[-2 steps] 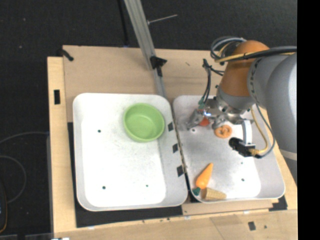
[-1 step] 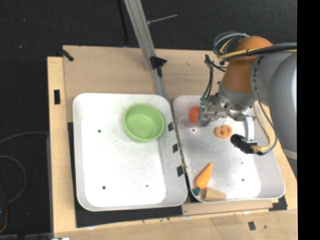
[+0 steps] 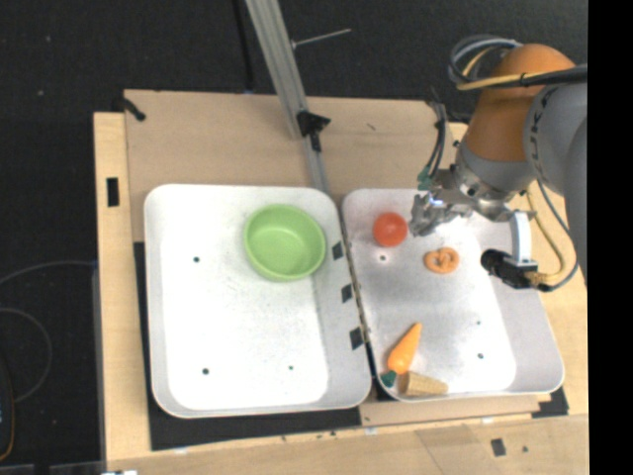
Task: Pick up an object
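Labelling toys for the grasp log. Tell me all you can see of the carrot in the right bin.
The carrot is a small orange cone with a green stub at its lower end, plastic-looking and smooth. It lies flat near the front left corner of the right bin, tip pointing up and right. Its green end sits against a tan wedge; contact looks likely. Nothing else touches it.

Bench (image 3: 227, 146) is tan board, bare strip along its far edge. Two shallow white bins directly on it, side by side, touching at the middle: left bin (image 3: 198, 364) spans from near the bench's left edge to centre, right bin (image 3: 514, 364) runs on toward the right edge (its near corner sits close to the bench's front edge).
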`<state>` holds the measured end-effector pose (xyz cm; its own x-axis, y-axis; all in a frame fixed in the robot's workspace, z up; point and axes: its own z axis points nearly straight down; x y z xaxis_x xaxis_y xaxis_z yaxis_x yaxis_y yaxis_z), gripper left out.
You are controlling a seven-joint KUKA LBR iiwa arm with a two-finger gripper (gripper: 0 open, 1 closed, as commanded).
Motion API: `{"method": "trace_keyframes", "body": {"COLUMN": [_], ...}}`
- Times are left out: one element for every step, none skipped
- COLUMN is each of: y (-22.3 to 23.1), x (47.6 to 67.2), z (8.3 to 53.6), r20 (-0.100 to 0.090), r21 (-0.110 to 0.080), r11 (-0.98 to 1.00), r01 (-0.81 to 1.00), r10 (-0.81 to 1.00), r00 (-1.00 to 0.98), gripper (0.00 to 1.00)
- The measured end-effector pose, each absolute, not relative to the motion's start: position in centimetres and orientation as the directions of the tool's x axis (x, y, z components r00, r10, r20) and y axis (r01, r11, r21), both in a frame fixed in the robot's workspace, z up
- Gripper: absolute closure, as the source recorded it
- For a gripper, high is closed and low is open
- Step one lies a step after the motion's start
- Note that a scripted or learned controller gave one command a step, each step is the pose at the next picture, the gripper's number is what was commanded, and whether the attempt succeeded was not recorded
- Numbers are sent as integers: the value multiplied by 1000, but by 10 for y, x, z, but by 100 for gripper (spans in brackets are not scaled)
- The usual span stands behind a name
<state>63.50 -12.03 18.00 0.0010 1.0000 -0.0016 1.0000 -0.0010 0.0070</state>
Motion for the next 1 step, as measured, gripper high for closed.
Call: {"method": "trace_keyframes", "body": {"y": [-122], "x": [637], "z": [235], "r20": [-1], "r21": [7], "r11": [2], "r01": [1000], "r10": [1000], "r00": [-2], "gripper": [100]}}
